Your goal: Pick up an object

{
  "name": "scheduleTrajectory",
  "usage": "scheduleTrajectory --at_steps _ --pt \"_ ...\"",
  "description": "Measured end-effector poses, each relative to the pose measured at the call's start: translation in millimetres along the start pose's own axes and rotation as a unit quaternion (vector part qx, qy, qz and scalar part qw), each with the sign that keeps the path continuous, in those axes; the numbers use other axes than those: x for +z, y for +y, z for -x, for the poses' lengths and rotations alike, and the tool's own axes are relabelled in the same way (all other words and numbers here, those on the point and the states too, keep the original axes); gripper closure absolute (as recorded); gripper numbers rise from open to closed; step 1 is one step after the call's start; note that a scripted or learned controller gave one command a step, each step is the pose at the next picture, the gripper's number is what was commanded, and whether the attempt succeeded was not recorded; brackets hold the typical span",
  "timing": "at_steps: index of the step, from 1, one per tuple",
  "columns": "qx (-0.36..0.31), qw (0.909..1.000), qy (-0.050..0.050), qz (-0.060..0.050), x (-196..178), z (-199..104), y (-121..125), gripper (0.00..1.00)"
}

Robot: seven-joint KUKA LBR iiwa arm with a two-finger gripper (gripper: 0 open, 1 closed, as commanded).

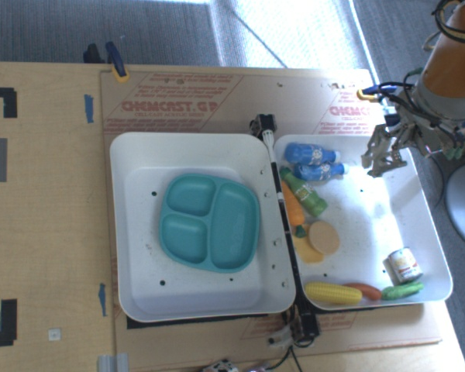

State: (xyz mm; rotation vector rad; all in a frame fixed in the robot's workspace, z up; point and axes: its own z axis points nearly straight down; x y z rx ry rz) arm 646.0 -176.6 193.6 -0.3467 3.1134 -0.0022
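Bottles just left of fingers

Cardboard-covered bench, two white bins side by side

Matt teal plastic tray

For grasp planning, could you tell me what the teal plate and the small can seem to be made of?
Teal plate: likely moulded plastic, matte, uniform colour, soft rounded dividers. Small can: perhaps metal, its end looks silvery, with a printed label; could be a plastic toy.
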Motion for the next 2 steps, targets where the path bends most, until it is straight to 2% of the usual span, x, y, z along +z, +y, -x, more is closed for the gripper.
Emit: scheduleTrajectory --at_steps 2 --pt "0.003 1.0000 -0.009 -0.002 -22 4 0 1.00"
